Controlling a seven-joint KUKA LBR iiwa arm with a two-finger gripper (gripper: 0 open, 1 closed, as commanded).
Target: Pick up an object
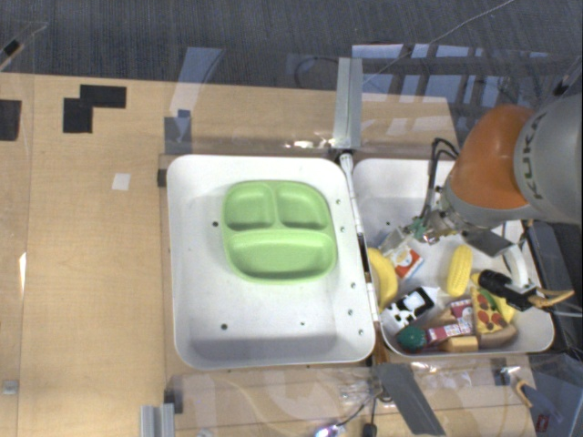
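Hovering over right bin — gripper low among toys, grip state hidden, cannot tell. Corn, banana just beside — likely targets. Green tray alone in left bin.

No readable text, label or number anywhere (print on small packages in right bin too blurred).

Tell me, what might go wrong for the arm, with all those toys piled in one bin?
The toys in the right bin lie packed together: the banana, corn cob and pizza slice touch or overlap neighbours, so a grab may catch two things or slip off. The arm also hangs over the pile, hiding part of it from the camera, which could spoil its aim.
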